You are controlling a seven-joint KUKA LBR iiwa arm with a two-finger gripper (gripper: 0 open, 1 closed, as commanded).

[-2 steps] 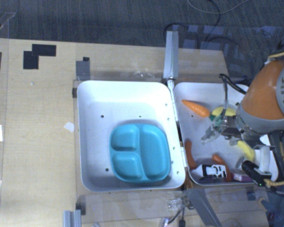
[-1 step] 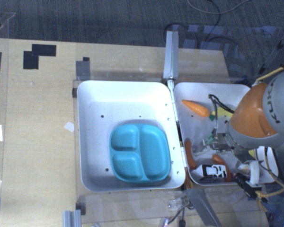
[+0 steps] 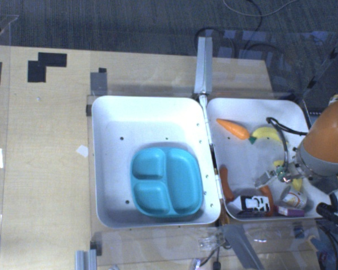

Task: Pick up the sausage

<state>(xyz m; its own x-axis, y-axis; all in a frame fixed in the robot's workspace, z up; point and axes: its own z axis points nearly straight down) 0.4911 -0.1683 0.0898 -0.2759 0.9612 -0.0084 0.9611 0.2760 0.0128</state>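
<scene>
Gripper [image 3: 277, 176] sits low in the right bin [image 3: 259, 107], near that bin's front right corner, arm [image 3: 327, 142] coming in from the right. Can't tell if it's open or closed, too small and cluttered there. Nothing visibly held.

Sausage [image 3: 225, 183], reddish-brown, lies along the right bin's left wall toward its front, well apart from the gripper. Looks light, soft-ish and smooth, so likely to slip or roll; best to grab across the middle of its length. The wall beside it leaves little finger room on that side.

Other stuff in the right bin: carrot [image 3: 233, 128] and banana [image 3: 266, 134] toward the back, a black-and-white item [image 3: 254, 203] at the front edge near the sausage's end.

Left bin [image 3: 146, 108] holds a blue divided tray [image 3: 166, 180]. Both bins sit on a pale wood bench [image 3: 39, 167]; dark carpet [image 3: 101, 16] behind.
</scene>
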